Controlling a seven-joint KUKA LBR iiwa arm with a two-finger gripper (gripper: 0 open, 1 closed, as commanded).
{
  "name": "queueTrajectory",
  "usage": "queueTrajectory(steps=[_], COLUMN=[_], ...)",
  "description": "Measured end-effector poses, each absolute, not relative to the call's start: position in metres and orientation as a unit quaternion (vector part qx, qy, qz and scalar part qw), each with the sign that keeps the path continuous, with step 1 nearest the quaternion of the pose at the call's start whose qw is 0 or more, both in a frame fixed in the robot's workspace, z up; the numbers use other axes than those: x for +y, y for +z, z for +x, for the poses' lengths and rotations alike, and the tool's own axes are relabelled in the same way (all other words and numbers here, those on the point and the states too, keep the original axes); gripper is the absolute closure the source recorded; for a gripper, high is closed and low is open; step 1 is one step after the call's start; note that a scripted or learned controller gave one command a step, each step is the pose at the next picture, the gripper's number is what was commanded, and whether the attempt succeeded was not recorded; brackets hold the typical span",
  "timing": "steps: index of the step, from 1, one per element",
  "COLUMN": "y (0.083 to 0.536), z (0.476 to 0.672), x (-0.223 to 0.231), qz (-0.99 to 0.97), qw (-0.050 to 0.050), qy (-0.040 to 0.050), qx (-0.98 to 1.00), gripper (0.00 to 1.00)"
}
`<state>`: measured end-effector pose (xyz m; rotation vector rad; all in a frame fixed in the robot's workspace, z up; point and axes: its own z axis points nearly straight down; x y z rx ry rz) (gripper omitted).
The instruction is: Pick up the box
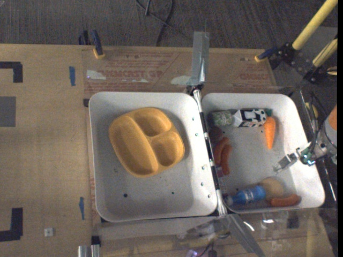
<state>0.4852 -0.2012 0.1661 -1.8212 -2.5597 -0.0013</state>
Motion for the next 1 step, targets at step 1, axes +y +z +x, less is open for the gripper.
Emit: queueTrajectory(steps=[1], y=[0.1763], z=[0.4863], x=[-0.2016], qz=[-0.580], qw=[-0.002], qy=[-0.0014], qx=[-0.814], gripper=[1.00])
